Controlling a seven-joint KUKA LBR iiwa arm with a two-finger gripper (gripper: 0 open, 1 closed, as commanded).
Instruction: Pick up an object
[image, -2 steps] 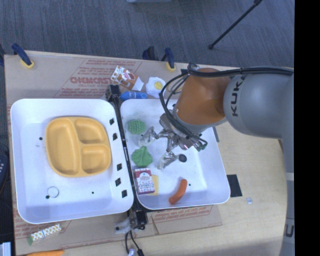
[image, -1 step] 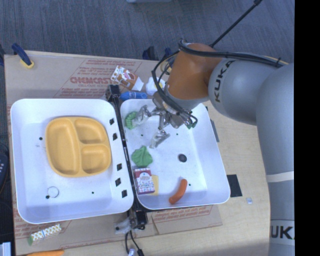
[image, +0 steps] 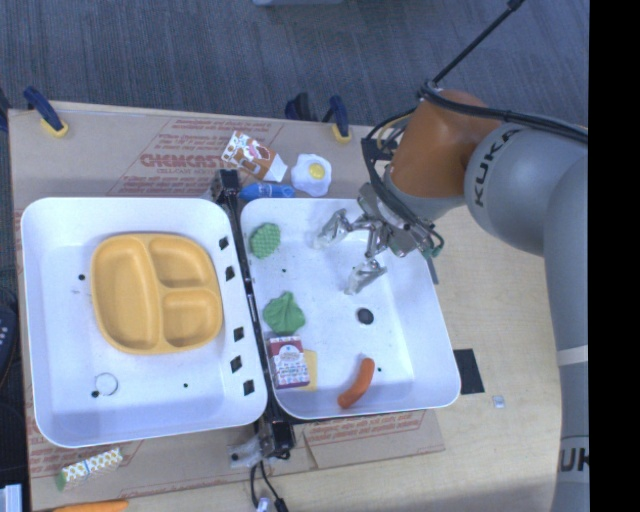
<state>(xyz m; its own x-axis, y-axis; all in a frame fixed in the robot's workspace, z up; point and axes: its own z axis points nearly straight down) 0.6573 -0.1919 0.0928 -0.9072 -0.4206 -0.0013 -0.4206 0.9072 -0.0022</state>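
Observation:
My gripper (image: 345, 252) hangs over the upper middle of the right bin (image: 425, 345), its two metal fingers spread apart with nothing between them. One fingertip (image: 328, 232) points toward the bin's top, the other (image: 362, 277) lies lower. To the left of the gripper lies a round green piece (image: 265, 240). A leafy green piece (image: 284, 313) sits near the bin's left wall. A red and white packet (image: 289, 362) lies on a yellow piece (image: 309, 368) at the bottom left. An orange sausage (image: 357, 383) lies near the bottom edge.
The left bin (image: 50, 380) holds a yellow divided tray (image: 155, 292). Behind the bins lie a snack packet (image: 246, 154), a blue item (image: 266, 189) and a white and yellow egg-like toy (image: 313, 174). A small dark spot (image: 365, 317) marks the right bin's floor.

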